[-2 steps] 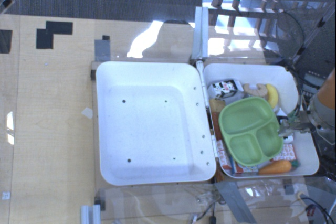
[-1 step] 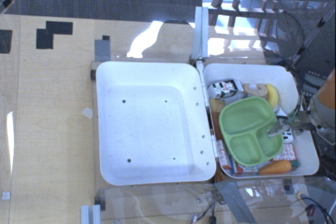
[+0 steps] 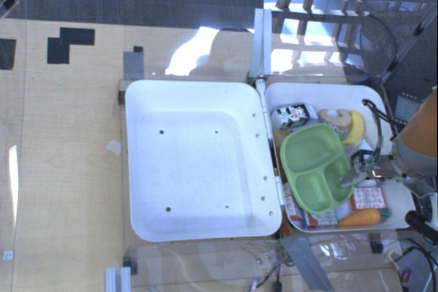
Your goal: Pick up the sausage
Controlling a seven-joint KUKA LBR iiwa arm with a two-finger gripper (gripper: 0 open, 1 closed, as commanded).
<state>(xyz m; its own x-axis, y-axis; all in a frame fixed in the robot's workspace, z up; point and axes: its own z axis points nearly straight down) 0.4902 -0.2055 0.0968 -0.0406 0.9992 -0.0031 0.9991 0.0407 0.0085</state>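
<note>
Overall light: bright and even, cool white.
Glare: a blown-out patch on the bench (image 3: 188,55) just behind the left bin (image 3: 198,157); blue-white reflections on the clear panel (image 3: 328,34) behind the right bin (image 3: 373,96).
Left edge: 1 thin bright streak on the wood.
Shadows: faint and soft, a narrow dark line in the gap between the 2 bins.
Sharpness: moderate; small things in the right bin look soft and smeared.
Distortion: bench edges stay nearly straight.
</note>
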